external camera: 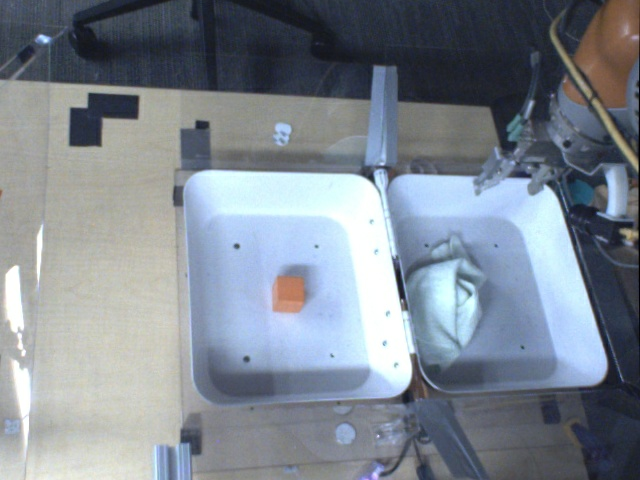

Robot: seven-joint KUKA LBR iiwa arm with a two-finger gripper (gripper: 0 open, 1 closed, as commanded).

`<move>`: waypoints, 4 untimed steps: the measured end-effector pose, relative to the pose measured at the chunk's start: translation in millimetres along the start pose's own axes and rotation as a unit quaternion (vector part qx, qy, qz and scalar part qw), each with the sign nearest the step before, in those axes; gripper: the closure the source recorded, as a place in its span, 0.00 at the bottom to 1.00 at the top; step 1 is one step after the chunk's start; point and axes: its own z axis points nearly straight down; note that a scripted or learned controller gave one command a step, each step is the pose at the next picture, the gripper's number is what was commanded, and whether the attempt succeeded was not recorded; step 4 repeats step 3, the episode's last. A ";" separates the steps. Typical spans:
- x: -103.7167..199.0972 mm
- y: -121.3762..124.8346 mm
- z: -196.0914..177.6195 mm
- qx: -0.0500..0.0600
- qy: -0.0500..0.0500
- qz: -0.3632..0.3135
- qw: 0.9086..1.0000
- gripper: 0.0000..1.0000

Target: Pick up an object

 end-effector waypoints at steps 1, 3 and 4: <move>27.6 -2.0 112.7 -0.001 0.000 -0.145 0.989 0.00; 57.8 -49.8 49.0 -0.001 0.000 -0.161 0.987 1.00; 57.8 -49.8 49.0 -0.001 0.000 -0.161 0.987 1.00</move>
